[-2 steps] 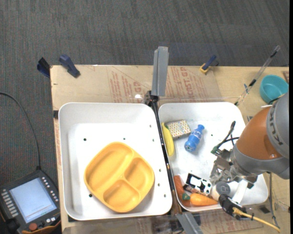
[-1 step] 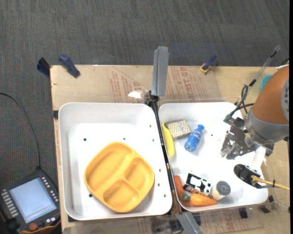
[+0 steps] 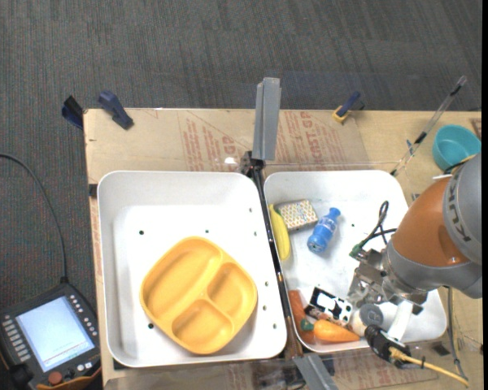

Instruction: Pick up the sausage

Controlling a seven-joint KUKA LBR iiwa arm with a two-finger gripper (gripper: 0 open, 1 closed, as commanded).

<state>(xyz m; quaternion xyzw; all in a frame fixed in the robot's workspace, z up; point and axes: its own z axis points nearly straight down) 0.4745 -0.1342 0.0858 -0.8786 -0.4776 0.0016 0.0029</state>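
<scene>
Gripper (image 3: 368, 299) is low over the lower right part of the right bin (image 3: 354, 184). Open or closed: cannot tell, the wrist hardware and cables cover it. Nothing is visibly held. Grey arm (image 3: 439, 254) with its orange band enters from the right edge, partly cut off by the frame.

Just left of the gripper is a black-and-white item (image 3: 329, 305), too small to identify. Below it lies a carrot (image 3: 337, 332), green end pointing left. The sausage (image 3: 297, 305), reddish, lies at the lower left of the right bin against the dividing wall, near the carrot's green end and apart from the gripper. Its lower end is hard to separate from the carrot top.

Further up in that bin: blue bottle (image 3: 324, 230) lying down, patterned block (image 3: 298, 214), banana (image 3: 281, 234) along the left wall.

Left bin (image 3: 122, 193) holds a yellow divided plate (image 3: 199, 295).

Both bins sit on a brown board (image 3: 171, 140) with red print, which has blue clamps (image 3: 114, 109) at its top edge. A grey post (image 3: 267, 120) stands between the bins at the back. Teal bowl (image 3: 456, 146) is at the right edge, partly cut off. Floor is dark grey carpet (image 3: 228, 39). A control pendant (image 3: 45, 340) with a lit screen sits at the lower left, cable running up from it, its bottom cropped.
</scene>
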